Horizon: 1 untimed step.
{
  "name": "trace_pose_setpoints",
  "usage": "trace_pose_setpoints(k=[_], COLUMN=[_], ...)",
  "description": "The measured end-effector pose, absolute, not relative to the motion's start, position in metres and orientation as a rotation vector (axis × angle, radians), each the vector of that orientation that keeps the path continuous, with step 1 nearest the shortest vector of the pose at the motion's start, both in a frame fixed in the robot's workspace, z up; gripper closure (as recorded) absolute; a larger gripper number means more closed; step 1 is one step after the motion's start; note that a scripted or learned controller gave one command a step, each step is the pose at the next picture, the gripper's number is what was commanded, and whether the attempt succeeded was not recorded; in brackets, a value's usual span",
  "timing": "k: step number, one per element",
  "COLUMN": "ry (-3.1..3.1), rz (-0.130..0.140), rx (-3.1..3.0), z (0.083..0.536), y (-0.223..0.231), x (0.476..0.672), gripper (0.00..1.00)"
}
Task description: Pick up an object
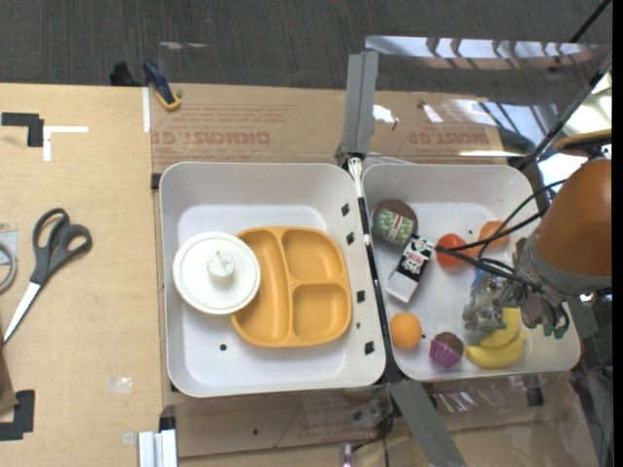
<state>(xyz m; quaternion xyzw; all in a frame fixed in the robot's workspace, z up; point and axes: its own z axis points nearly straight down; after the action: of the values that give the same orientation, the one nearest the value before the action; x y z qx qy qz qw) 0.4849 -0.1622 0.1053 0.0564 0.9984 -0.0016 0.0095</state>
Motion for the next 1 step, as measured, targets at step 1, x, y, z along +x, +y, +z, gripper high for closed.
trace_pose_setpoints(k=[1], ry=[3.118], rz=[-0.005], rx=[0.177], z=[0.1052], y=[-0.1621], x=[0.4849], gripper=[0.00])
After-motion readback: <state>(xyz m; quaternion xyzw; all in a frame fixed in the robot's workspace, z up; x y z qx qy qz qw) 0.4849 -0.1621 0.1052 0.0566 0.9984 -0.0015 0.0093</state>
